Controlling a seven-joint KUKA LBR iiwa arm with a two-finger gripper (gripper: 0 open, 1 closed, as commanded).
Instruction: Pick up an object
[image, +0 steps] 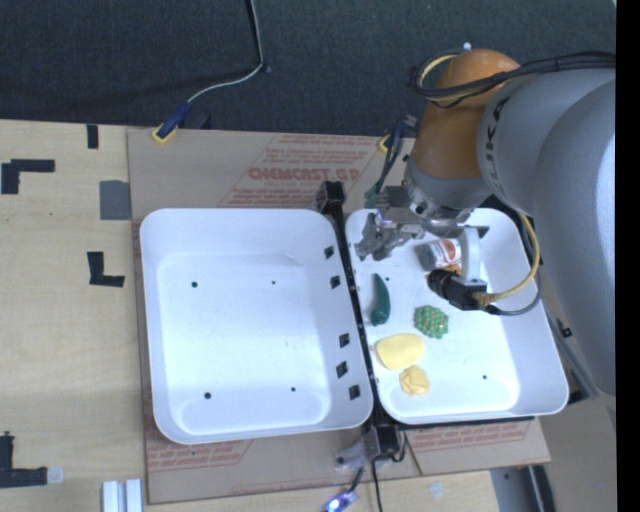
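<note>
The gripper (380, 240) hangs over the far left corner of the right bin (500, 395), close to the wall this bin shares with the left bin (240, 330). From this slanted view I cannot tell if the gripper is open or closed, and I see nothing held in it.

The nearest thing to pick is the teal piece (380, 302). It lies on the bin floor just beside the left wall, directly on the near side of the gripper and a little apart from it. Its long axis runs from the far edge toward the near edge, almost parallel to that wall. The thin end seems to point to the far edge, toward the gripper, and the thicker end to the near edge.

I judge that the coming move is a short travel toward the near edge and then down, with the grip across the narrow width. The wall is close, so it could hinder one side.

Further toward the near edge lie a yellow lump (400, 350) and a green ball (432, 320).
</note>
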